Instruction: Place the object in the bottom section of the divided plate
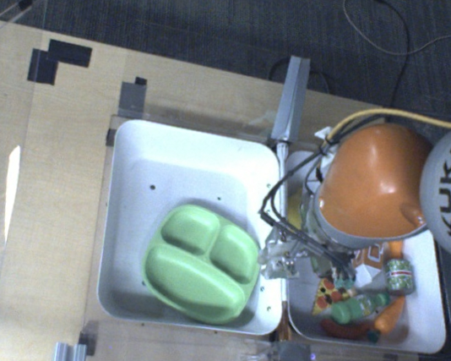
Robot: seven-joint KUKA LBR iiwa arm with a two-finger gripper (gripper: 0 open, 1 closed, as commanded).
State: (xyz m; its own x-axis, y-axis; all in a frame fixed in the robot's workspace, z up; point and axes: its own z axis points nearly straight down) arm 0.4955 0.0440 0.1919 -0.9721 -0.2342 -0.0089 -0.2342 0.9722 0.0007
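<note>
Arm (378,188) hides most of right bin (430,338); toys (358,309) partly covered, indistinct.

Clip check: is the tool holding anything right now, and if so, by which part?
Cannot be told. The tool sits over the divider between the two bins, beside the green divided plate, and nothing is visibly between its tips.

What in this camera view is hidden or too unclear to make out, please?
- Gripper: the metal parts at the bins' divider are small and blurred, so whether it holds anything cannot be told.
- Right bin: the arm's orange band covers most of it.
- Toy items: a cluttered heap partly under the arm, so individual pieces are hard to identify.
- Green divided plate: fully visible in the left bin.
</note>
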